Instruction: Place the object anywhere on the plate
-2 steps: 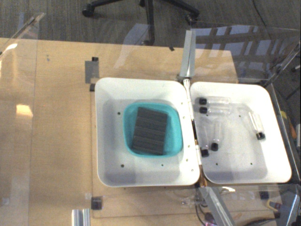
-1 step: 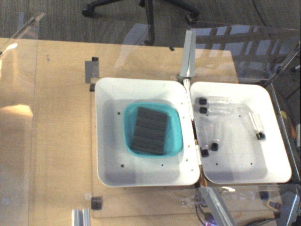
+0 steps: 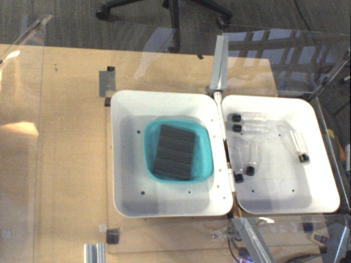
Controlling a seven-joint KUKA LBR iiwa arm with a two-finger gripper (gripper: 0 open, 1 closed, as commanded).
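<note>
A teal plate lies in the left white bin, near its middle. A dark grey ribbed rectangular object rests flat on the plate, tilted slightly clockwise.
The right white bin holds several clear tubes with black caps, scattered around its left and centre. A metal post stands behind the seam between the bins. An office chair base sits on the carpet beyond the bench.
</note>
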